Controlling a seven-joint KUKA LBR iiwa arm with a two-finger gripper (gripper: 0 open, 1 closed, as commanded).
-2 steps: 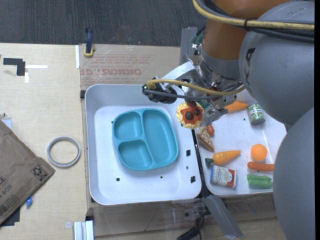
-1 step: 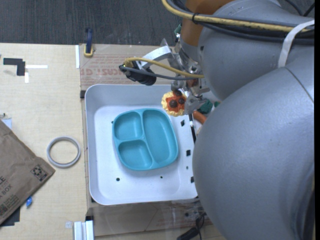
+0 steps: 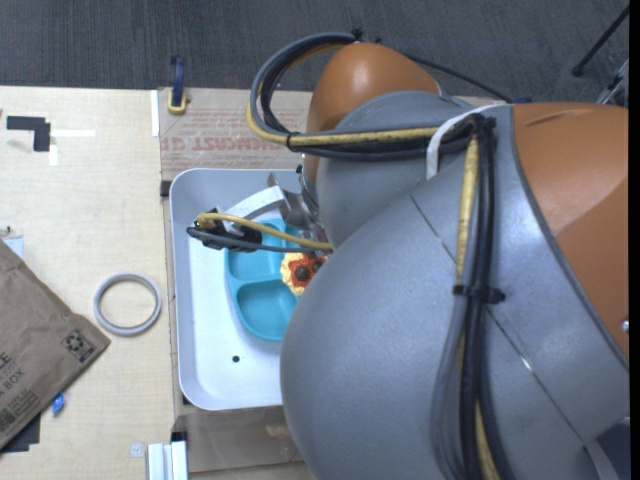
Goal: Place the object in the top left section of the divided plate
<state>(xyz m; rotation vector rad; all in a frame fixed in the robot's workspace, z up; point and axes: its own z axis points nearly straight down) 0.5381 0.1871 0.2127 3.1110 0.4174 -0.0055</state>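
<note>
Arm: the grey body of the arm is nearest to the camera and covers the lower right of the view, from 2 o'clock to 6 o'clock; the orange parts are at its top and at its right side.
Cables: 1 yellow hose and black cables run down over the grey shell, and they make a loop above the orange dome, near 12 o'clock.
Gripper: metal parts of the wrist come out from under the arm, just above the centre of the view, over the plate. I cannot tell if the gripper is open or closed, because the arm hides its lower end.
Object: 1 small orange and red thing lies on the plate, at the edge of the arm, at 3 o'clock of the visible part of the plate. Which section it is in, I cannot tell.
Divided plate: it is blue and lies in the white bin; the arm covers its right part.
White bin: it stands at the centre of the view.
Black clip: it holds a yellow hose over the 10 o'clock side of the plate.
Grey ring: it lies on the wooden bench at 9 o'clock, apart from the bin.
Brown paper bag: it is at 8 o'clock, near the ring.
Bench: light wood, on the left.
Floor: dark carpet along the top, the farthest thing.
</note>
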